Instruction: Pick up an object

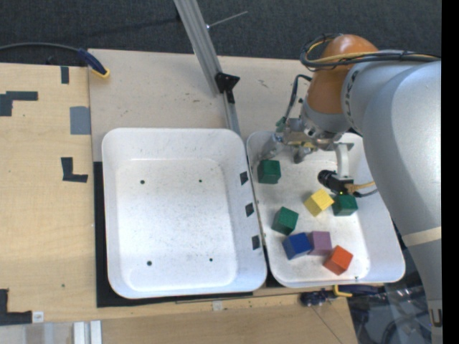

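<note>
Green cube (269, 171) just below gripper (292, 143) in right bin (380, 264) — likely target; jaw state unclear — can't tell.

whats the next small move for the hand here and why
Probably a short drop straight down onto the green cube. The hand sits at the far end of the right bin, just above that cube, which stands apart from the other blocks, so it looks like the easiest one to close on.
</note>
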Tool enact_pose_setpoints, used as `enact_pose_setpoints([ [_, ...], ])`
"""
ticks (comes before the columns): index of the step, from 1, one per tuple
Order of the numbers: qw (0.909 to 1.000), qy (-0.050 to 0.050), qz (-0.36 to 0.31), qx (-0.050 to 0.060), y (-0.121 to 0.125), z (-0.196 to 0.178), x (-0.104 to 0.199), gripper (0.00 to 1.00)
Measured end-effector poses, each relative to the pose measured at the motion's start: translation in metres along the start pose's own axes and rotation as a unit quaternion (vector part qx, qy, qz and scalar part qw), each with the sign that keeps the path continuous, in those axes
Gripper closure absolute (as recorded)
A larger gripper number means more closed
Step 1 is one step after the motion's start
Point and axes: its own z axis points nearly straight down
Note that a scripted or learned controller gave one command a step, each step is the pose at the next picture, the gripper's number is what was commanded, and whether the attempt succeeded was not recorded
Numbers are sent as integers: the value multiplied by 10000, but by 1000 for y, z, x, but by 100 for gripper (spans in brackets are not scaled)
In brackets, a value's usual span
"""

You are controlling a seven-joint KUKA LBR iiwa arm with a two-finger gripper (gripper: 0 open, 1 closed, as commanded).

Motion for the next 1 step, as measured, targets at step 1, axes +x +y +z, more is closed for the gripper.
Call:
enact_pose_setpoints([
  [1, 10000, 2, -7, 1, 0, -10, 1, 100],
])
